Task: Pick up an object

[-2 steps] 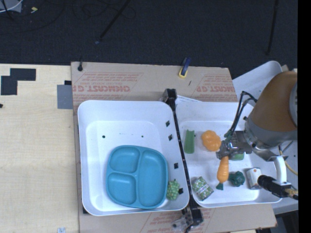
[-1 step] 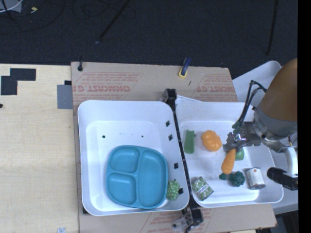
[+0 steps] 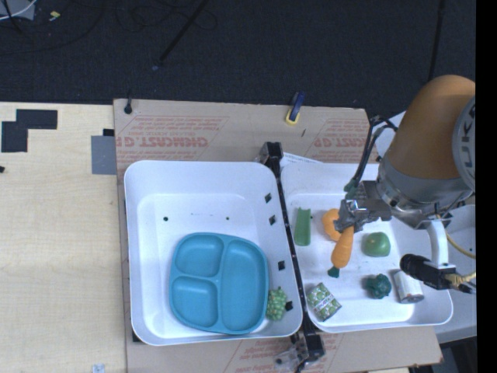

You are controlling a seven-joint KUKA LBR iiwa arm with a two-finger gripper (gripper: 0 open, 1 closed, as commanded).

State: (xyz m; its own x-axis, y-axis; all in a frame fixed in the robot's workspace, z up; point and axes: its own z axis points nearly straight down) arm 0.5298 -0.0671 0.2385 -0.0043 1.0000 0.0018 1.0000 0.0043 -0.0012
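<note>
Pincer (image 3: 351,213) low over the right bin (image 3: 443,311), at its middle, arm reaching in from the right. Cannot tell whether it is spread or pressed together; the metal parts blur into one grey mass at this slant. Directly beneath it, on its near side, an orange carrot-shaped toy (image 3: 342,247) lies lengthwise, its teal tip pointing near-left and its thick end right at the pincer. Touching or just below, cannot say which. A second, rounder orange piece (image 3: 331,224) sits just left of the pincer, against the carrot's thick end. Other contents of the right bin: green flat block (image 3: 302,226) on the left by the dividing wall; pale green rounded fruit (image 3: 377,244) just right of the carrot; dark teal lump (image 3: 379,286) near side, with a white cylinder (image 3: 405,287) just beside it on the right; green patterned packet (image 3: 323,301) at the near-left corner. Left bin (image 3: 144,208) holds a blue divided plate (image 3: 219,282) and a small yellow-green cluster (image 3: 276,304) against its near-right wall. Progress, as judged: the approach looks made, the carrot being the likely target since it is nearest the pincer. Nothing is seen lifted; every object appears to rest on a bin floor. Left to do: secure a grip and raise the thing clear. Risk noted: the orange piece crowding the carrot's thick end may foul the close.
</note>
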